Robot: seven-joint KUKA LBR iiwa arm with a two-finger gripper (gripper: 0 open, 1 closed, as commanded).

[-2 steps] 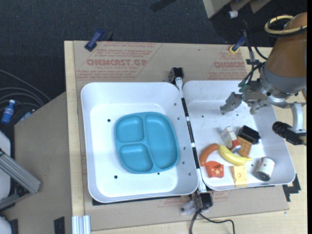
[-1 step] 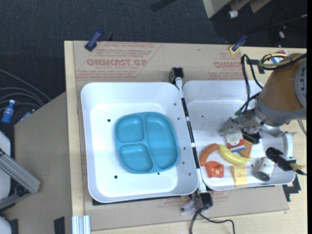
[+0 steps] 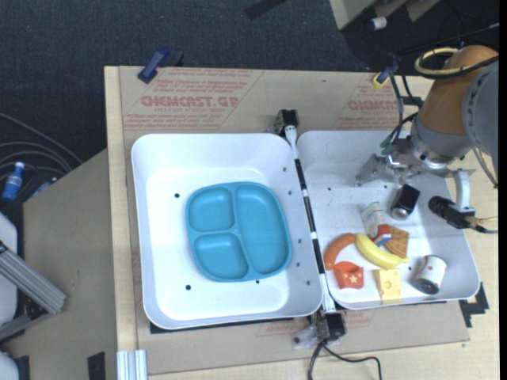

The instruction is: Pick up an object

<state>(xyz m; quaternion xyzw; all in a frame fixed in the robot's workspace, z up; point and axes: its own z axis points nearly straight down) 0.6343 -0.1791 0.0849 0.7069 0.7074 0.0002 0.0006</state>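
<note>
My gripper point(image 3: 386, 165) hangs over the back part of the right bin point(image 3: 333, 153), under the grey wrist and its orange band. Nothing shows inside it. Just in front of it a small black cylinder point(image 3: 405, 200) and a small clear bottle point(image 3: 371, 212) rest on the bin floor. Further forward is a cluster: a yellow banana point(image 3: 376, 250), an orange curved piece point(image 3: 339, 248), a red piece point(image 3: 348, 275), a yellow block point(image 3: 388, 284), a brown cracker point(image 3: 398, 241) and a white-and-grey can point(image 3: 428, 274).
In the left bin point(image 3: 158, 165) lies a blue divided plate point(image 3: 238, 230). A black divider rail point(image 3: 304, 204) runs between the two bins. A black part of the arm point(image 3: 445, 208) juts over the right bin's right side. Cables trail at the back right.
</note>
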